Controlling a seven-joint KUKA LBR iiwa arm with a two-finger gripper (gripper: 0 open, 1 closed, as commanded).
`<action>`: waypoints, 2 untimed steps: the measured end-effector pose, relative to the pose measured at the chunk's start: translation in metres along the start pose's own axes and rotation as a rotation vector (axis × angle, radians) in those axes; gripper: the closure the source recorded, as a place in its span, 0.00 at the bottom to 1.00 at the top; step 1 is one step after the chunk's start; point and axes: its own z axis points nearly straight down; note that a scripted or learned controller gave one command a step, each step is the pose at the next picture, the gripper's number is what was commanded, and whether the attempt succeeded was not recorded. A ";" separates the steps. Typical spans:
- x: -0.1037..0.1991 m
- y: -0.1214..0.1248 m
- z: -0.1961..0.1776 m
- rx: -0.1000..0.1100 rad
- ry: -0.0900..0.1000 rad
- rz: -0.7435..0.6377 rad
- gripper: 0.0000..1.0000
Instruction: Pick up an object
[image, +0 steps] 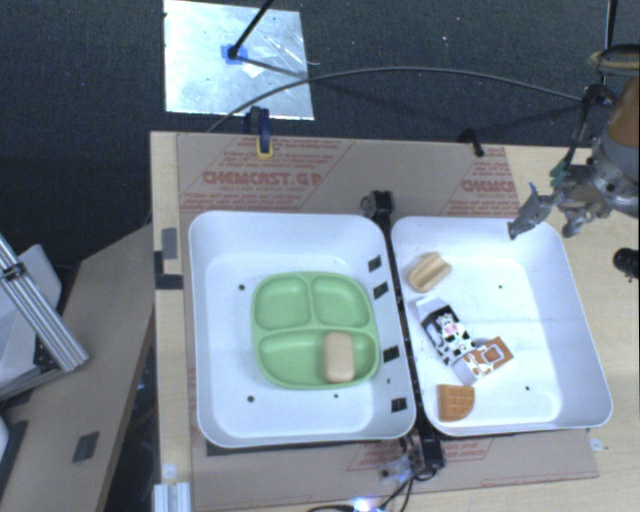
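Observation:
My gripper hangs above the far right corner of the right bin, with its fingers spread and nothing between them. Below and to its left in that bin lie a tan bread roll, a black-and-white packet, a brown-and-white packet and an orange waffle-like square. In the left bin a green divided plate carries a tan oblong piece in its lower right compartment.
Both bins rest on a cardboard sheet on the bench. A black divider with clips runs between the bins. A cable arcs across the back, and a metal frame stands at the left.

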 end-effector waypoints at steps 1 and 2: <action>0.000 0.002 -0.007 -0.011 -0.002 -0.003 0.00; -0.008 0.007 0.049 -0.007 -0.002 0.000 0.00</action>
